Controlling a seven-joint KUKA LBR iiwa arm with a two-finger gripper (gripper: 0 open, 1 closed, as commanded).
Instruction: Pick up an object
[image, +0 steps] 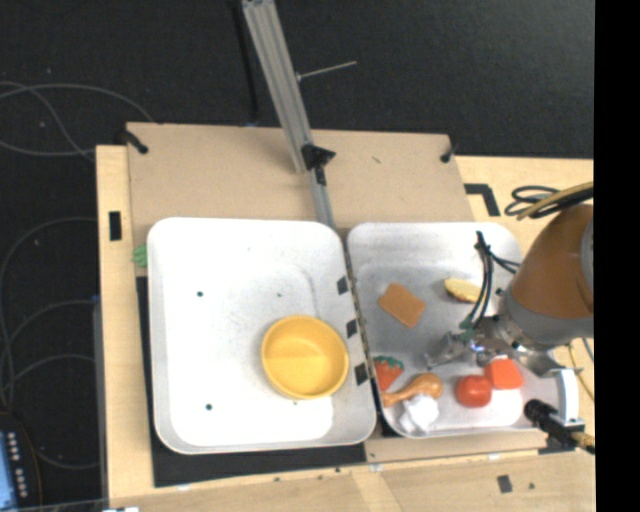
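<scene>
- Over right white bin (400, 240), near its front edge: grey two-finger gripper (462, 345), finger state cannot be told.
- Beneath it: round red ball (473, 390), orange block (505, 373), unlifted.
- Pick not yet done.

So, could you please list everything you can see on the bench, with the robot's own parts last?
Bins: 2, white, side by side; left bin, right bin.
Bowl: 1, yellow, left bin, near its right edge.
Brown block: 1, right bin, middle.
Pale yellow piece: 1, right bin, by the arm.
Red ball: 1, right bin, front.
Orange-red block: 1, beside the ball.
Carrot: 1, orange, right bin, front left.
White lump: 1, front edge.
Arm: 1, grey and orange, over the right bin.
Hand: 1, low over the right bin.
</scene>
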